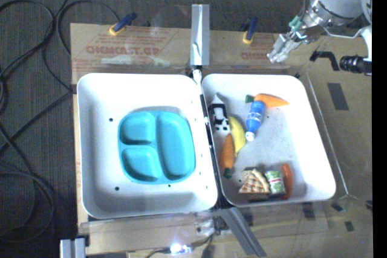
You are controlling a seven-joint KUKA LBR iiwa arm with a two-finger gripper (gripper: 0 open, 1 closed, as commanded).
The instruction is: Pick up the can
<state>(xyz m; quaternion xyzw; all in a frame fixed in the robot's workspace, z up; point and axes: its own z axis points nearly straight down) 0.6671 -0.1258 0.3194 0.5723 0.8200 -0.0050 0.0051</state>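
Arm's parked high, off the back right corner of the right-hand shallow white bin point(314, 124). The two-finger gripper point(279, 52) hangs over the cardboard backing, outside the bin walls, nothing between its tips. Whether it's spread or pressed together, I can't tell from here: the tips blur into one pale shape.

Target, I'd judge, is the small green-and-red labelled can point(275, 182), lying on its side near the front wall of the right bin. It's wedged in a tight cluster: the tan triangular sandwich toy point(254, 180) touches it on one side, and the red-orange sausage-shaped toy point(288, 177) sits right against the other. That crowding is the problem, since there's little room to drop fingers on either flank.

Rest of the right bin:
- blue-and-white plastic bottle point(254, 119), lying tilted near the middle
- orange carrot toy with green top point(269, 99) at the bottle's upper end
- yellow banana toy point(237, 133) beside a second orange carrot toy point(227, 154)
- black-and-white cow figure point(218, 116) up against the divider

Left-hand white bin point(91, 148) holds only a turquoise three-compartment plastic tray point(157, 145), well apart from the action.

Read: pick hasn't begun. Gripper is well apart from the can, on the diagonal across the bin. The approach likely needs to come straight down along the can's long axis ends rather than its crowded sides. Risk is nudging the sandwich or grabbing the sausage instead.
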